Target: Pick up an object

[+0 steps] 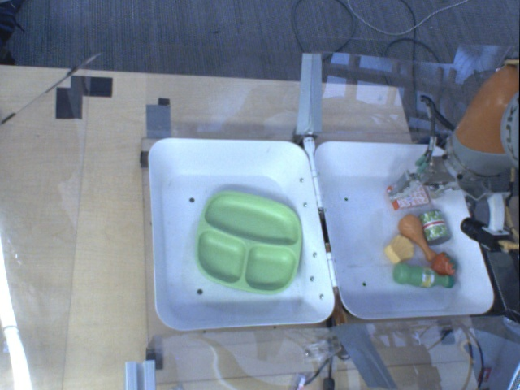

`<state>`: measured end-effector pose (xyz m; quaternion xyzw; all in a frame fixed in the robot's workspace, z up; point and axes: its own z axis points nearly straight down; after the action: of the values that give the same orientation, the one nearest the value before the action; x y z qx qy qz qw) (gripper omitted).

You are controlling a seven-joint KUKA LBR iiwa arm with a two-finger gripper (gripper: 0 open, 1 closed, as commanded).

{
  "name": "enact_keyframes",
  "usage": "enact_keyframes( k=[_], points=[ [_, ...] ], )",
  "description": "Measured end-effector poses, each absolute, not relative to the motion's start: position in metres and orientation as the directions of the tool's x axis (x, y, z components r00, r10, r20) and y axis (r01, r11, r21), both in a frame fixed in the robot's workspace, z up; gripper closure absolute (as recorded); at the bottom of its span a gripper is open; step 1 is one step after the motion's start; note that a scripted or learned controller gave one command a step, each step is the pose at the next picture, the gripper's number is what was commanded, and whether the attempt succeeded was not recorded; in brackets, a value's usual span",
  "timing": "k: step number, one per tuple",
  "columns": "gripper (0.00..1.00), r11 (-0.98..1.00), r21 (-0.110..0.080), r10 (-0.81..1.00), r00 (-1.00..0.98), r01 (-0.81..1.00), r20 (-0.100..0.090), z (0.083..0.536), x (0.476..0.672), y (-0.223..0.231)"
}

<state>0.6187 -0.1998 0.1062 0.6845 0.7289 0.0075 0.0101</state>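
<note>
Arm [487, 120]: reaches in from the right, over the far right corner of the right bin [357, 218].
Hand [429, 169]: low near a red-and-white packet [409, 196]; whether it is wide or narrow, I cannot tell.
Things to pick: packet, can [435, 227], drumstick [416, 232], yellow piece [397, 250], green bottle [422, 277], all clustered on the right side of the right bin.
Left bin [171, 218]: bears a green tray [248, 240] with three compartments.
Progress: nothing appears lifted; every item lies on the bin floor.
Left to do: close on one item and raise it clear.
</note>
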Motion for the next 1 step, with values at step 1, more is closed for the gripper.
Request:
enact_keyframes(
  k=[1],
  points=[
    [1.00,0.069,0.028,0.998,-0.069,0.997,-0.006,0.1163,0.6209,-0.1981]
  ],
)
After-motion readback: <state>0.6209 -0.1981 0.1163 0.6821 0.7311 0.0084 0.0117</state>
